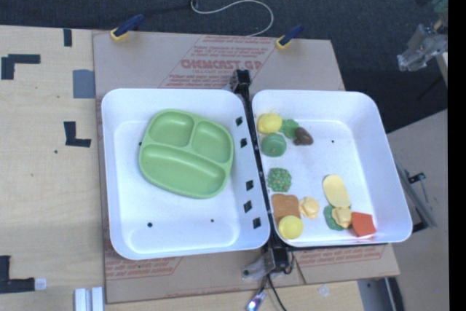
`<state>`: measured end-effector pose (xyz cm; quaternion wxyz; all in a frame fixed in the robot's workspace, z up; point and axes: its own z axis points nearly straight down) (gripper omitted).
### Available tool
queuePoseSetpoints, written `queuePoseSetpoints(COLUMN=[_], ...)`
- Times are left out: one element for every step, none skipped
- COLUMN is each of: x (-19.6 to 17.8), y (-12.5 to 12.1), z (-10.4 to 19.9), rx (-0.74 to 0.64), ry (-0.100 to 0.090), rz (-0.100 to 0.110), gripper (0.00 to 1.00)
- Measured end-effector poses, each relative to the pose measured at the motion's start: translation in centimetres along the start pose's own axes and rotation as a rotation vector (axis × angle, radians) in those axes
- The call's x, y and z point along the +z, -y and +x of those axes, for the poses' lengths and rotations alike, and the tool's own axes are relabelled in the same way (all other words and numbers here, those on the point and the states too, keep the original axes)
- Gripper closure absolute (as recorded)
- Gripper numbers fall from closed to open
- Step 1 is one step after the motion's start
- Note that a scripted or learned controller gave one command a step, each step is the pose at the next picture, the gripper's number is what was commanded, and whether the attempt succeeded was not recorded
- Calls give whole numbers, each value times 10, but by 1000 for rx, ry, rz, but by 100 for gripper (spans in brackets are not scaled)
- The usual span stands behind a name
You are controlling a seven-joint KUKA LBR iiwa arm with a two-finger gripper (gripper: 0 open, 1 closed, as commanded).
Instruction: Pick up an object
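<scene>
Two white bins (364, 113) sit side by side; toy food (280, 178) fills the right one, well apart from the claw (419, 51) at far right, its state unclear.

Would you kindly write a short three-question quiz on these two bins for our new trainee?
1. True or false: the green plate lies in the left bin.
2. Which lies nearest the right bin's front right corner? A) orange block B) brown piece C) green round piece
3. Fill in: the gripper hangs off the right bin's far ___ corner.

Key: 1 true; 2 A; 3 right.
</scene>
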<state>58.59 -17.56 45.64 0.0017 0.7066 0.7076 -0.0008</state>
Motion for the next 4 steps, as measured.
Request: queuePoseSetpoints(x=[85,184,35,22], y=[37,57,69,103], z=[63,108,175,257], rx=[-3,-3,-9,-10], ry=[-7,-6,-6,-6], rz=[12,14,-14,0], gripper=[100,100,100,100])
